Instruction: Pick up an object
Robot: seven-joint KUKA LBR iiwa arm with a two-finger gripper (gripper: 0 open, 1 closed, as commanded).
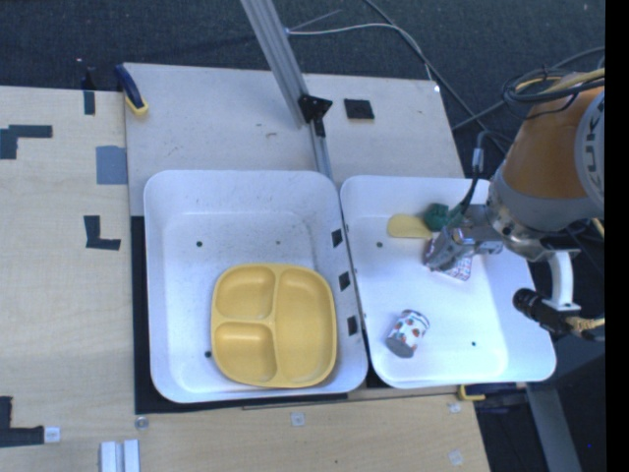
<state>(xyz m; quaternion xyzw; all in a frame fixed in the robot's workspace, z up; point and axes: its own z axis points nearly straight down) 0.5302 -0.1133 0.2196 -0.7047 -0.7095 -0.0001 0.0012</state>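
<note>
My gripper (444, 251) is low in the right bin (491, 362), near its back half. Right beside it, on the bin floor, lies a small crumpled silvery packet (461, 268) with red marks; whether it touches the gripper I cannot tell. A flat yellow piece (406, 227) and a small green object (436, 214) lie just behind the gripper to its left. A small white cup with a printed pattern (406, 331) lies on its side toward the bin's front.
The left bin (177, 264) holds a yellow divided plate (274, 324) at its front. A slanted metal pole (285, 57) rises behind the bins. The arm's grey and orange body (555, 165) overhangs the right bin's right edge, with cables behind it.
</note>
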